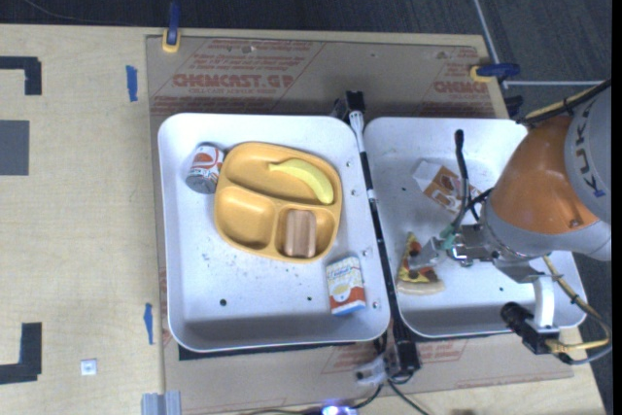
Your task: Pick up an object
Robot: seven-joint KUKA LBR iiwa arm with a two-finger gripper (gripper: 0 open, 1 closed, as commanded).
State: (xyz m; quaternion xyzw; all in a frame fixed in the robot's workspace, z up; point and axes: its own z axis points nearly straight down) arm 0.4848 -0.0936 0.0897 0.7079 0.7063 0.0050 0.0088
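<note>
In the right bin [486, 311], a toy pizza slice [420, 269] with coloured toppings lies near the left wall. A small white and brown packet [439, 185] lies farther back. My gripper [455, 246] hangs low over this bin, just right of the pizza slice and in front of the packet. The grey wrist and orange band hide most of it, and I see nothing held in it. The left bin [185, 306] holds a yellow divided tray [248, 214] with a banana [303, 178] and a brown block [298, 233] in it.
A crushed can [203, 167] lies at the tray's back left. A small carton [346, 285] stands near the left bin's front right corner. The divider between the bins runs just left of the pizza slice. Cables trail at the right bin's front right.
</note>
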